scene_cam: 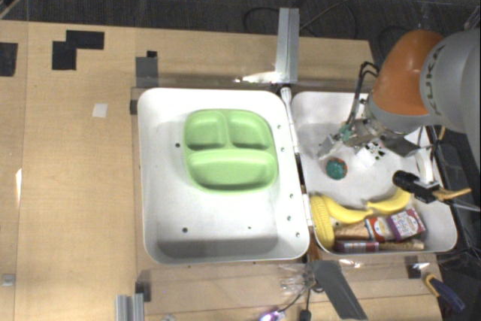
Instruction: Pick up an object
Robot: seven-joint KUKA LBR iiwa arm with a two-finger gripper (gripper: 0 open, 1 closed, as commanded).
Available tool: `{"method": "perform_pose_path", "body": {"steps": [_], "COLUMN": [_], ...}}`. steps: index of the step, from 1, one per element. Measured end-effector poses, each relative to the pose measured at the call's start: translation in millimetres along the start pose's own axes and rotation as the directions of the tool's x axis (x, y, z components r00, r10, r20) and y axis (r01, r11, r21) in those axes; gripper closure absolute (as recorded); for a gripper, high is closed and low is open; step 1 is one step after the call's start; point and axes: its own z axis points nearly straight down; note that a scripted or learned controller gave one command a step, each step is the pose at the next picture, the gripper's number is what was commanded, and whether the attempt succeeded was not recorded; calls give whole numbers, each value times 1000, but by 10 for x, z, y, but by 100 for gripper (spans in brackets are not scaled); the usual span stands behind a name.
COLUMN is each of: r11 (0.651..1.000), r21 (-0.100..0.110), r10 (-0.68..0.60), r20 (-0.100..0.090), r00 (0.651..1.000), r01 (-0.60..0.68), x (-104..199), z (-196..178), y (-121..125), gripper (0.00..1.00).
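Wooden bench [68, 184], right white bin [316, 113], gripper [340, 145] just above teal ball [335, 168], finger state unclear

Matt green plastic tray [228, 149] in a smooth white plastic bin [161, 184], on a pale wood bench [68, 184].

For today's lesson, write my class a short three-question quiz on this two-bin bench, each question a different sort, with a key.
1. True or false: the green divided plate lies in the left bin.
2. Which sits nearest the gripper? A) banana B) small teal ball C) corn cob
3. Fill in: the banana lies in the ____ bin.

Key: 1 true; 2 B; 3 right.
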Motion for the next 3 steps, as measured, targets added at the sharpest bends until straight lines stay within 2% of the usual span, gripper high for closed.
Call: {"method": "perform_pose_path", "body": {"steps": [1,2,3], "r11": [990,990,999], "r21": [5,-1,16], "r10": [-143,-143,31], "r20": [3,1,-2], "r00": [990,990,1000], "r01": [143,143,-31], "x": [108,122,678], "z": [120,-5,-818], "y": [-114,-85,484], "gripper": [0,100,100]}}
